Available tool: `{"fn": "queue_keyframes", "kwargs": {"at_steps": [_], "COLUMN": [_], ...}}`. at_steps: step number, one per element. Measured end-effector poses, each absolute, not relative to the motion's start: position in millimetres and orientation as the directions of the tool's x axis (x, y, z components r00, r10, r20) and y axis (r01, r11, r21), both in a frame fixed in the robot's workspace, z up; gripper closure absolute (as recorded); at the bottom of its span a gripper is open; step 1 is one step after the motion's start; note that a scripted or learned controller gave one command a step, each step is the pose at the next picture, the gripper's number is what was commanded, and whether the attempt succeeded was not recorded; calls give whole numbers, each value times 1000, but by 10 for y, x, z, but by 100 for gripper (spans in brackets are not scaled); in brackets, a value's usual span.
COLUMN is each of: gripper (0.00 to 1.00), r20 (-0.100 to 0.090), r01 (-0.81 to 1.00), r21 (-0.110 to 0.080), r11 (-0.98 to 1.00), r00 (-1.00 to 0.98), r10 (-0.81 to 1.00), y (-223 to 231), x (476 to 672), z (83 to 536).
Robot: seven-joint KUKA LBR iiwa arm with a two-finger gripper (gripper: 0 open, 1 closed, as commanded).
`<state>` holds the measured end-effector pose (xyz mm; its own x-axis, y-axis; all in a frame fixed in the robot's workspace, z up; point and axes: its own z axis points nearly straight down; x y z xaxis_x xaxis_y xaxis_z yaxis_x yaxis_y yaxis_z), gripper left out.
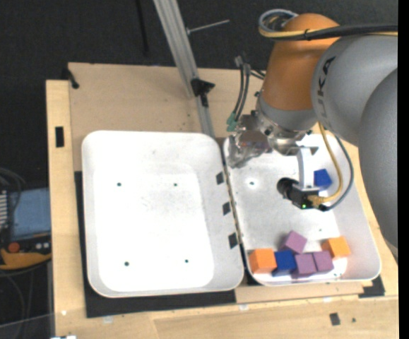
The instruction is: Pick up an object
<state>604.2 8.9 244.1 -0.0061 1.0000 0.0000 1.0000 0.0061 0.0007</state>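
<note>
Camera view, looking down at a slant: the grey arm with its orange band (296, 55) reaches in from three o'clock and hangs its gripper (243, 147) over the far left corner of the right bin (356, 210), close to the divide between the two bins. Whether the gripper is clenched or released cannot be told from this angle; nothing is seen in its grasp. The pickable objects lie away from it. A lone blue block (322, 178) sits toward four o'clock of the gripper, partly behind a white bracket. The main cluster is packed against the bin's near wall, toward five o'clock: an orange block (263, 260), a blue cube (285, 260), three purple blocks (304, 263) touching one another, and a second orange block (338, 246) at the right end. The left bin (155, 210) shows bare white floor. Any pick would likely call for a move toward the near wall.
</note>
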Motion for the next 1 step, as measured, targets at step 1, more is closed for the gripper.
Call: {"fn": "queue_keyframes", "kwargs": {"at_steps": [1], "gripper": [100], "r20": [2], "r01": [1000], "r21": [1], "r11": [8], "r00": [-8], "r10": [1000], "y": [617], "x": [6086], "z": [2521]}}
